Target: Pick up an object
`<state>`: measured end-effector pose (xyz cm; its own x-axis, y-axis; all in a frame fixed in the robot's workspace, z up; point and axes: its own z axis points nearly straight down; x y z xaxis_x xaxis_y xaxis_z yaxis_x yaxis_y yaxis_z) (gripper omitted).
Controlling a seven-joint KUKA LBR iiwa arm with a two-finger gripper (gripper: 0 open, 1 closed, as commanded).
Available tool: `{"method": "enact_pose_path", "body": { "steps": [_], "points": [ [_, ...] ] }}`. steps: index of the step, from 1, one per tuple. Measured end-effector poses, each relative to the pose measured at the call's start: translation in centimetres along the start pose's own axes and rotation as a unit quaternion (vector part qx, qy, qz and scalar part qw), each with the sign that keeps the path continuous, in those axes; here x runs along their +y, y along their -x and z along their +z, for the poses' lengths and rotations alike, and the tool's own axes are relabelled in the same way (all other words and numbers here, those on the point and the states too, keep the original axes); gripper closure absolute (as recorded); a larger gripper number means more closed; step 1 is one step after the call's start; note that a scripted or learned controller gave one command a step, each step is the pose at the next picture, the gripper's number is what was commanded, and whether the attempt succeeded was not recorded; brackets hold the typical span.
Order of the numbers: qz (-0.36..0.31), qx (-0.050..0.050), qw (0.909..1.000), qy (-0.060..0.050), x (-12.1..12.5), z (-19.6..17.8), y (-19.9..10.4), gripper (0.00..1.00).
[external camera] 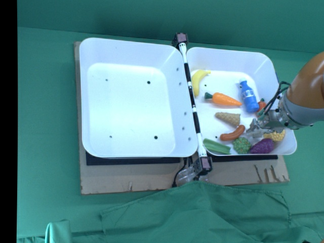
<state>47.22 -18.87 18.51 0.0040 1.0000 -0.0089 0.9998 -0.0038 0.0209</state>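
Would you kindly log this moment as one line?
arm: low in right white bin | gripper: beside red toy sausage | grasp: unconfirmed

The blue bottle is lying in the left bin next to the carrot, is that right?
Not quite. The blue bottle lies in the right bin, not the left one. It is indeed next to the carrot, as the camera view shows.

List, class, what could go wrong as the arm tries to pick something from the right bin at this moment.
1. The gripper sits low among crowded toys: the sausage, green cluster, purple grapes and corn. It may nudge neighbours or catch two at once.
2. These lie close to the right bin's near wall, so a pushed toy could jam there.
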Motion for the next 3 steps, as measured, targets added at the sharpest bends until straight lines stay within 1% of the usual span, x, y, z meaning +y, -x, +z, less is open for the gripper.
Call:
{"method": "enact_pose_path", "body": {
  "steps": [1,2,3],
  "points": [
    [0.000,0.003,1.0000,-0.007,-0.4,-1.5,-0.1,1.00],
    [-0.001,0.002,1.0000,-0.006,2.0,-5.1,-0.1,1.00],
    [0.001,0.002,1.0000,-0.004,-0.2,0.3,0.0,1.00]
  ]
}}
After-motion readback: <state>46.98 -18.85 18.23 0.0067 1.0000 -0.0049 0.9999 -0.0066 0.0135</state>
